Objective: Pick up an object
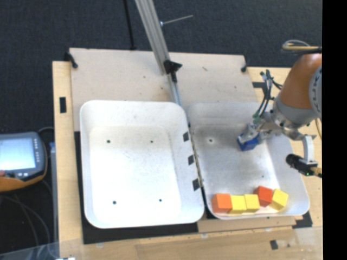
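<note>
Hovering low in the right bin [282, 161], end effector [254, 133] sits right on a blue block [247, 142]; can't tell finger opening or whether it's gripped.

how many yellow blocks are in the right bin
3. In the shallow white right bin, along its near edge: one small yellow block beside the orange block, another touching it, a third right of the red block.

One fixed camera looks down at a slant on both white bins [135, 215], framing the whole bench [217, 69].
</note>
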